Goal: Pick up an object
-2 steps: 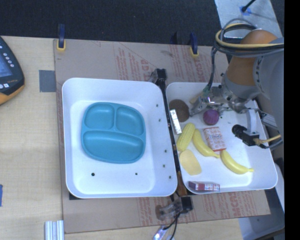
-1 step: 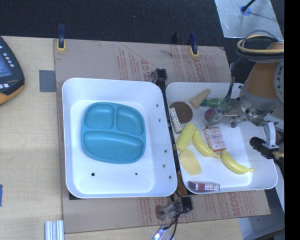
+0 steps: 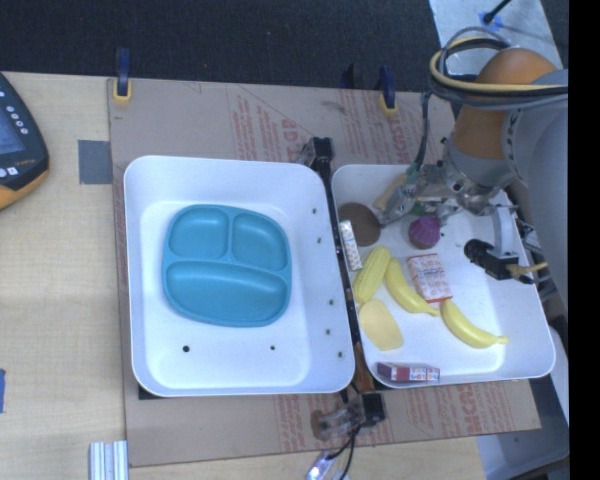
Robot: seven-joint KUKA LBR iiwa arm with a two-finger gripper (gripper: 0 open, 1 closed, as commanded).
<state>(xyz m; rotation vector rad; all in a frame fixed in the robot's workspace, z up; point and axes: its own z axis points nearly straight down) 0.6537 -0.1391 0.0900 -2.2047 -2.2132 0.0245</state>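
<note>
I hang over the far end of the right bin (image 3: 520,363), my grey arm (image 3: 540,158) coming in from the right with its orange band (image 3: 510,68) high above the wrist. My gripper (image 3: 412,200) sits low near the bin's far left corner, just beside the brown round object (image 3: 359,222) and just above the purple round fruit (image 3: 425,231); whether my fingers are spread or closed I cannot tell from here, since the wrist hardware and cables crowd over them, and I see nothing between them. Below me the bin holds a scatter of things: a yellow corn cob (image 3: 371,274) lying along the left wall, a banana (image 3: 408,290) touching it on the right, a small red-and-white packet (image 3: 430,276) resting across that banana, a second banana (image 3: 470,326) further toward the near right, a pale yellow wedge (image 3: 381,325) near the left wall, and a flat red-labelled wrapper (image 3: 408,372) against the near rim. A slim white packet (image 3: 349,245) stands along the left wall just under the brown object. The left bin (image 3: 150,268) holds a blue divided plate (image 3: 227,265), lying flat in its middle. A dark tablet-like device with an orange edge (image 3: 5,143) rests on the bench at the far left, well apart from both bins.
</note>
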